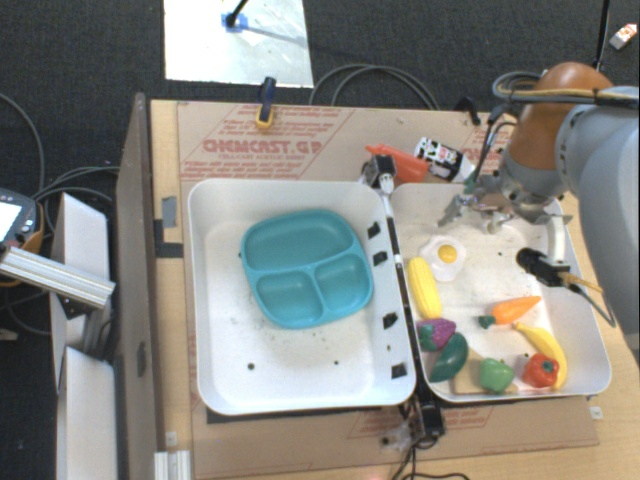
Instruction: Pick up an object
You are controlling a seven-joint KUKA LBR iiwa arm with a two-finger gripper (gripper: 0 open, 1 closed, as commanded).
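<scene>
White right bin (pixel 590 343) has the toys: fried egg (pixel 445 255), corn (pixel 424 287), carrot (pixel 513 310), banana (pixel 545 349), tomato (pixel 540 370), green pepper (pixel 495 373). Gripper (pixel 478 208) sits over the bin's far end, above the egg, nothing between its spread fingers. Left bin (pixel 215 298) holds a teal divided plate (pixel 305 266).

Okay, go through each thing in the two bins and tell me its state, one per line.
Plate: flat in left bin, nothing on it.
Egg: flat, yolk up.
Corn: lying down.
Carrot: lying down.
Banana: lying by tomato.
Gripper: low over right bin, holding nothing visible.
</scene>
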